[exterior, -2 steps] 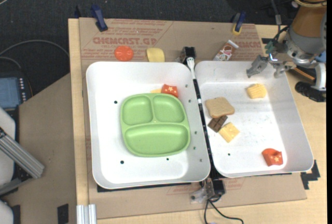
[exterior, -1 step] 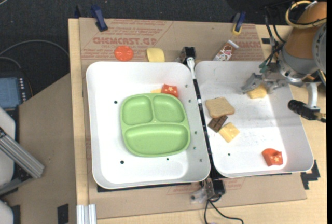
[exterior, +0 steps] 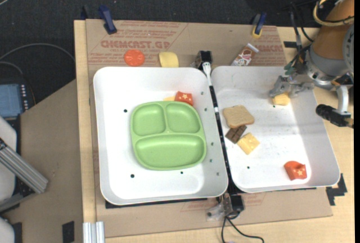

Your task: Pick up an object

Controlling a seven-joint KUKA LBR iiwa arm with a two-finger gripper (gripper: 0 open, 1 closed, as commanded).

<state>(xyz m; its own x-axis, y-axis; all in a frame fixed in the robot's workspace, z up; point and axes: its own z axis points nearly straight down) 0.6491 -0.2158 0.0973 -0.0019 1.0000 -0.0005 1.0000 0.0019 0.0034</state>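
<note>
Surroundings: dark carpet around my table, which carries a brown board and two white bins side by side.
Left bin: holds a green divided plate; a red piece sits at the plate's far edge.
Right bin: a slice of bread near its left wall, a brown piece and a yellow block just beside it, a red piece toward the near right corner.
Target, as I judge it: a small yellow chunk in the far part of the right bin.
Pincer: low over the far right part of that bin, right at the yellow chunk; I cannot tell whether it is spread or pressed together.
Outside the bins: an orange disc, a pale yellow piece and a small packet on the board's far side.
Progress: I see nothing lifted; the chunk looks to rest on the bin floor, so grasp and lift remain.
</note>
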